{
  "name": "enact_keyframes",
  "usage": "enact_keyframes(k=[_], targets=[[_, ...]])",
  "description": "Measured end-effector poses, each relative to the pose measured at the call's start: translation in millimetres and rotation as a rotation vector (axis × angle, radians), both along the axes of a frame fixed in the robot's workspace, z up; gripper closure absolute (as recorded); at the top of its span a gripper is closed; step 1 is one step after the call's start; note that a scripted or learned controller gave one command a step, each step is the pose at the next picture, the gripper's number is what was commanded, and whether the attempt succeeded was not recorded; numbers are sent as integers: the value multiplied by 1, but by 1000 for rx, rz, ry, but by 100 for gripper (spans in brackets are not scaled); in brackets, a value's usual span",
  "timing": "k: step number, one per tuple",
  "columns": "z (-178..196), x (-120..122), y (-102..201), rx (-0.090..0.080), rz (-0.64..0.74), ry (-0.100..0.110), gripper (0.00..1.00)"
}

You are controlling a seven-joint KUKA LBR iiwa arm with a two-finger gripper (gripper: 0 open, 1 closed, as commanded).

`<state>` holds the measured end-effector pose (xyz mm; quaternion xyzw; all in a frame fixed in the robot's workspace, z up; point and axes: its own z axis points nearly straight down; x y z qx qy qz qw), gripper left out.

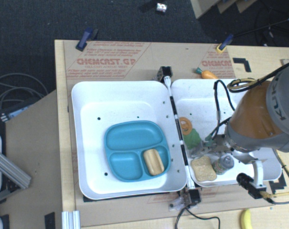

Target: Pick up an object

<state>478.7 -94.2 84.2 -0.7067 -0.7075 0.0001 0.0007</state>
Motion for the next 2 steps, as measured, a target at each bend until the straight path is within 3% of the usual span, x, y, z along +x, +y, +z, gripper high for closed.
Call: enact_keyframes(k=[1,2], targets=[[1,76,-22,-2,-1,-3,0],[23,177,-5,-1,1,-4,0]])
